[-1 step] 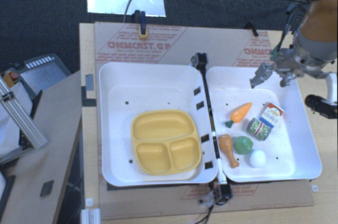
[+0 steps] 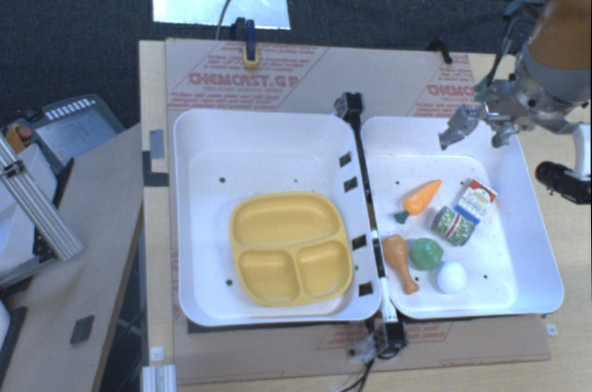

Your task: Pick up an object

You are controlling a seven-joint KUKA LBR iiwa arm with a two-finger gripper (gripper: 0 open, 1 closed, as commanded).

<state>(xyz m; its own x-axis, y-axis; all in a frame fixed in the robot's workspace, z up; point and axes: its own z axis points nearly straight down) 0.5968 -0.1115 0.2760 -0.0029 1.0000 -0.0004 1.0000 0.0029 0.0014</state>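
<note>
Gripper (image 2: 479, 126) hangs over right bin (image 2: 527, 288) at its 12 o'clock edge, jaws spread apart, nothing between them. Right bin holds orange carrot (image 2: 423, 197), small carton (image 2: 476, 199), green can (image 2: 451, 225), drumstick (image 2: 400, 262), green lump (image 2: 426, 252), white ball (image 2: 451, 277), all clustered toward bin's 7 o'clock from gripper, well apart from it. Left bin (image 2: 208, 196) carries yellow divided tray (image 2: 289, 247).

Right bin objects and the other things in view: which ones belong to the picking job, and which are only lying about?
Job: orange toy carrot, small green can, red-white carton, tan drumstick, green round toy, white ball, gripper.
Lying about: yellow divided tray, yellow clamp.
</note>
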